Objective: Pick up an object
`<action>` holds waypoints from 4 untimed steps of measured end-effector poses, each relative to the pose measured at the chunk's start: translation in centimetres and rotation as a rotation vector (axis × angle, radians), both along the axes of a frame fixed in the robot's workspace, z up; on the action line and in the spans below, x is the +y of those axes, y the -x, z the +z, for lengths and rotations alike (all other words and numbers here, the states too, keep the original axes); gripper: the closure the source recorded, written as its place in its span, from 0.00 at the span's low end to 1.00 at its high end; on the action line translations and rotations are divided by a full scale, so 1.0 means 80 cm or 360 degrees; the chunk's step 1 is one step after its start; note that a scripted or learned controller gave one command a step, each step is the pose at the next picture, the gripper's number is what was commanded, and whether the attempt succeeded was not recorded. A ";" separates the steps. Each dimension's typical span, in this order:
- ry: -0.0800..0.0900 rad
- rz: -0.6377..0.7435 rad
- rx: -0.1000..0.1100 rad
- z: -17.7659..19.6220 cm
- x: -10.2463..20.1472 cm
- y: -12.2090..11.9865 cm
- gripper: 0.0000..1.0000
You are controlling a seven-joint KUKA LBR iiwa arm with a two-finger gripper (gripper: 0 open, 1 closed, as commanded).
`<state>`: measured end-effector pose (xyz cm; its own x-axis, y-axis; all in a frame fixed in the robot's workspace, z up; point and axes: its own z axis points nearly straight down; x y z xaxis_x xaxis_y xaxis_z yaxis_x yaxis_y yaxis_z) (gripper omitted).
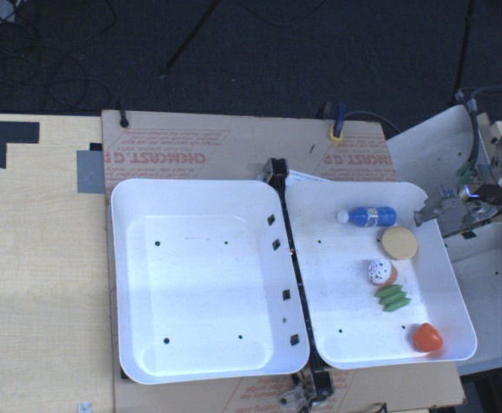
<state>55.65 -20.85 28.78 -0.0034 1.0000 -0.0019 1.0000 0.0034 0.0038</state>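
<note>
The right bin [354,351] carries the candidate objects along its right edge: blue bottle [370,217], tan disc [399,243], spotted ball [379,271], green piece [393,298], orange ball [426,338] near its front-right corner, all untouched and awaiting a grasp.

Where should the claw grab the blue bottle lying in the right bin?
Probably around the middle of the blue bottle, coming straight down from above. It lies on its side, long way across the right bin, so the claw's fingers should close across its narrow width. The tan disc sits close below it.
</note>
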 end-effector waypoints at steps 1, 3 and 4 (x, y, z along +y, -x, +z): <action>0.0001 -0.0001 -0.0005 0.052 -0.006 -0.086 0.00; -0.0015 -0.0008 0.0040 -0.181 0.005 0.008 1.00; -0.0005 -0.0008 0.0011 -0.169 0.002 0.002 0.00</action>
<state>55.52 -20.71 15.27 0.0018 1.0000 0.0011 1.0000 -0.0018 -0.0030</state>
